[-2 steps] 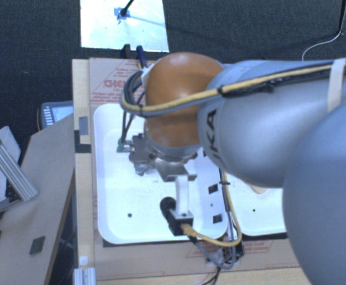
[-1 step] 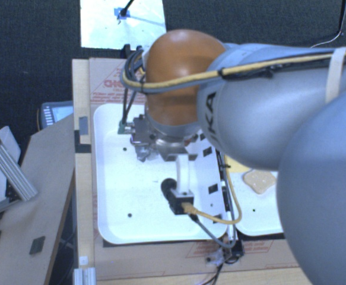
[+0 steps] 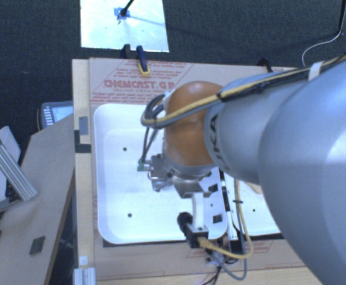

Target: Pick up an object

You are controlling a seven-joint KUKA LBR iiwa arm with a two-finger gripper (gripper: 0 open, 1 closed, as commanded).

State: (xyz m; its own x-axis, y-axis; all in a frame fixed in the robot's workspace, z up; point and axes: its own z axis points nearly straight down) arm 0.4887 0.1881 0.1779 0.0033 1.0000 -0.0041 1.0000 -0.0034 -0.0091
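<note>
one white bin (image 3: 116, 159) on the bench, seen at its left side. one grey arm (image 3: 291, 141) with one orange band (image 3: 187, 123) above it. one sheet of brown cardboard (image 3: 131, 82) under the bin's far edge.

The frame's right and centre are covered by the grey arm (image 3: 291, 141), its orange band (image 3: 187, 123) seen above the left white bin (image 3: 116, 177).

Camera position: sitting fixed above the bench, looking down at a slant
Closeness: hanging near the big grey metal arm (image 3: 291, 153), which is crowding the shallow white plastic bin (image 3: 116, 177)
</note>
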